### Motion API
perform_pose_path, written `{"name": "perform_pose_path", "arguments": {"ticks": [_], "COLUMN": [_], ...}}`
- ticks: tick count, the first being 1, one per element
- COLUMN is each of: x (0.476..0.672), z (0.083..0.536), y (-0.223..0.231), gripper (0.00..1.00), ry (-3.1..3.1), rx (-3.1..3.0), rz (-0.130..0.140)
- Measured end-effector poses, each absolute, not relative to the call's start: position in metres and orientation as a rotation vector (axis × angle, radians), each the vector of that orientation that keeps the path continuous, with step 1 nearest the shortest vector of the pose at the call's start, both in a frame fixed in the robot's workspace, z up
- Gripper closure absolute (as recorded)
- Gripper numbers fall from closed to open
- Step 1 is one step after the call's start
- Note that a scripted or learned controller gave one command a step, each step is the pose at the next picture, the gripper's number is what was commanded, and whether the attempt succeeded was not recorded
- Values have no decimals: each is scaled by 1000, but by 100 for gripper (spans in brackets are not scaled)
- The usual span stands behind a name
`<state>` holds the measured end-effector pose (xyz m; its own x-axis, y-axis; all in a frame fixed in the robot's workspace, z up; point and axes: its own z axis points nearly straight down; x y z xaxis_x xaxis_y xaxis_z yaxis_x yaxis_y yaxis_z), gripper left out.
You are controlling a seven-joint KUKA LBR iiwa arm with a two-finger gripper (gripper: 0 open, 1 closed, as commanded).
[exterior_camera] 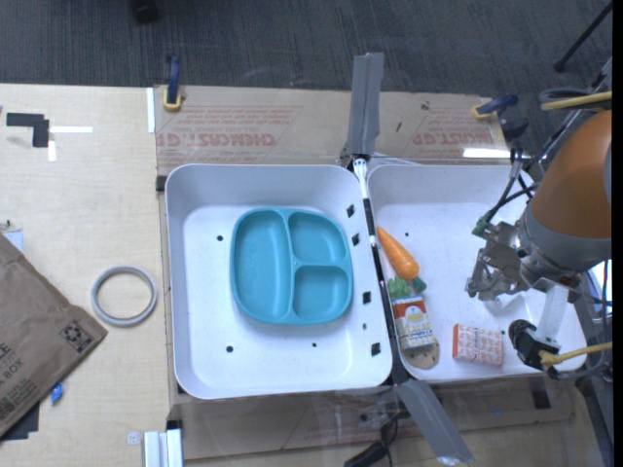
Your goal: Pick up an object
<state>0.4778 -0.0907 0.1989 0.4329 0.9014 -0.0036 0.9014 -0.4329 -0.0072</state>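
At the three o'clock side of the frame, the arm point(582, 178) showed a broad, rounded orange band above a grey wrist collar. Below the collar sat a cluster of dull grey metal parts, angular and bracketed, forming the gripper point(490, 282) toward nine o'clock. Thin black cables point(514, 188) looped from the twelve o'clock side down to that metalwork. Toward five o'clock, a white strut point(553, 314) ran down to a small black cylindrical fitting point(525, 341). The grey casing looked smooth, with no markings legible.
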Motion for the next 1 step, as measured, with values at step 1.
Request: {"name": "perform_pose_path", "arguments": {"ticks": [1], "x": [490], "z": [283], "y": [-18], "gripper": [100], "ry": [-1446], "rx": [-2789], "rz": [12]}}
